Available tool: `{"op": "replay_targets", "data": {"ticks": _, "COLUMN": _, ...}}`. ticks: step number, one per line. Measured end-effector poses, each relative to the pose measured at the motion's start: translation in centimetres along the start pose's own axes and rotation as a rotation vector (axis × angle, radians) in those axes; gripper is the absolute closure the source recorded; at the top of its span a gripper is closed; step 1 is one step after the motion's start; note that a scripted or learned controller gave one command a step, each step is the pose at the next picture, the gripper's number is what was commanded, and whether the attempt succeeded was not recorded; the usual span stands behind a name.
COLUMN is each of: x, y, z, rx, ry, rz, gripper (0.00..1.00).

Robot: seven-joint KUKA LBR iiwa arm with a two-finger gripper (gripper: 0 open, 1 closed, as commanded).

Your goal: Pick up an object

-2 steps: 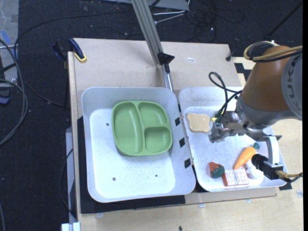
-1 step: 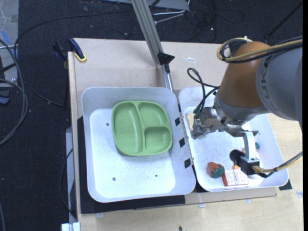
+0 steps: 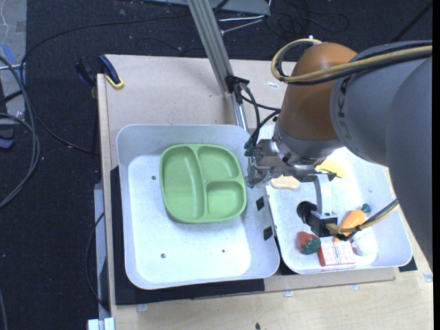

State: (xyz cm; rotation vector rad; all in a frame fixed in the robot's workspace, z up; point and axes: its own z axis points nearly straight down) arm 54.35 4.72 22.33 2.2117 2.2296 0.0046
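Observation:
My gripper (image 3: 257, 169) hangs over the wall between the two bins, at the right edge of a green divided plate (image 3: 203, 182) that lies in the left bin (image 3: 144, 253). A pale tan piece (image 3: 285, 182) lies just right of the gripper in the right bin (image 3: 395, 249). Further right are a yellow object (image 3: 334, 167), partly under the arm, an orange object (image 3: 353, 218), a red and green strawberry-like toy (image 3: 307, 242) and a small red and white box (image 3: 336, 254). Nothing shows between the gripper's tips.
The grey arm with its orange band (image 3: 313, 95) covers the back of the right bin. A slanted metal post (image 3: 210, 36) rises behind the bins. The left bin has bare floor in front of the plate.

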Motion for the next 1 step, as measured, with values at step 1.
{"op": "replay_targets", "data": {"ticks": 1, "x": 5.06, "y": 1.18, "z": -0.94, "rx": 0.000, "ry": 0.000, "rz": 0.001, "gripper": 1.00}}
